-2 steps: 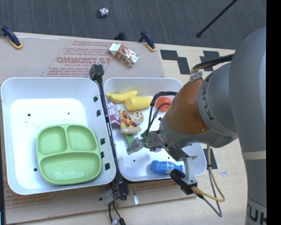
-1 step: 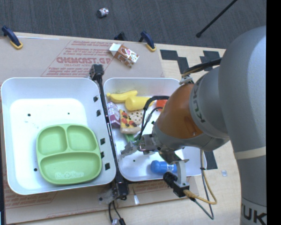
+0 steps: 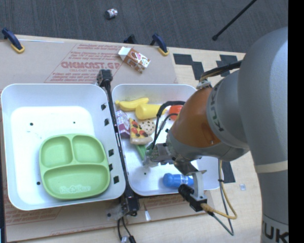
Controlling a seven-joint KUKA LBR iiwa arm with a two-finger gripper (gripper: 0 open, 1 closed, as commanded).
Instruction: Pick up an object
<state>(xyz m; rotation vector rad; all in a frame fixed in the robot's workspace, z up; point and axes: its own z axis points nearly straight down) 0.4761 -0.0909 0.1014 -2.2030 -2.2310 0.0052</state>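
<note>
- Your arm [image 3: 228,120] comes in from the right of the frame and covers the right half of the right bin [image 3: 142,186]; bare floor shows only along that bin's lower left.
- The left bin [image 3: 15,135] has open white floor above and left of the green divided plate [image 3: 74,165], which sits lower centre in it.
- The gripper [image 3: 159,155] hangs over the middle of the right bin; you can't tell how it's set or whether it has anything, since the wrist hides it.
- Pickable items are clustered in the right bin's upper left: a smooth yellow banana shape [image 3: 137,106], a patterned slice [image 3: 141,130] below it, a small dark packet [image 3: 123,125] against the left wall.
- A blue rounded object [image 3: 176,179] lies near the bin's lower edge, just under the wrist.
- A small carton [image 3: 134,58] lies on the board [image 3: 66,65], top centre, outside both bins.
</note>
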